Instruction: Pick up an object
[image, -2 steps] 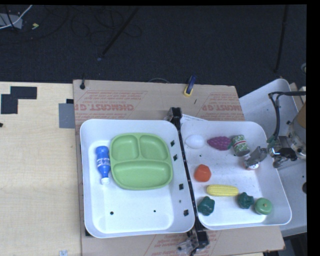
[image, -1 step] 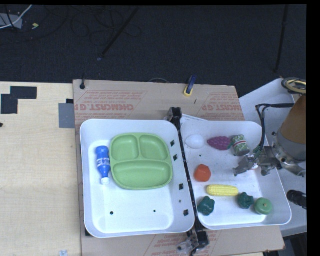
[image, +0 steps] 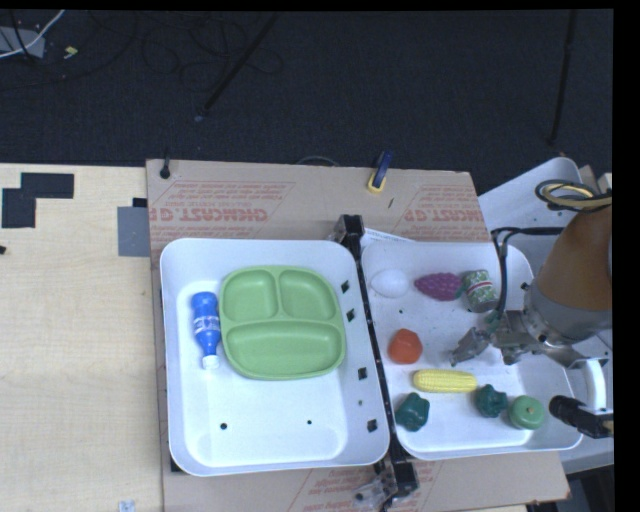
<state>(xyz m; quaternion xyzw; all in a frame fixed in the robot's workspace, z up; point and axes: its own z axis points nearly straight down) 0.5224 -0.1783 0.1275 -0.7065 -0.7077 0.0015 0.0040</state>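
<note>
The right bin holds several small toys: a white egg, a purple piece, a green-and-white can, an orange-red fruit, a yellow corn cob, two dark green pieces and a light green round piece. My gripper hangs over the right half of this bin, just below the can and above the corn's right end. Its fingers stand open and spread, with nothing between them.
The left bin carries a green divided plate and a blue bottle lying along its left side. A black divider runs between the bins. The arm's body covers the right bin's far right edge.
</note>
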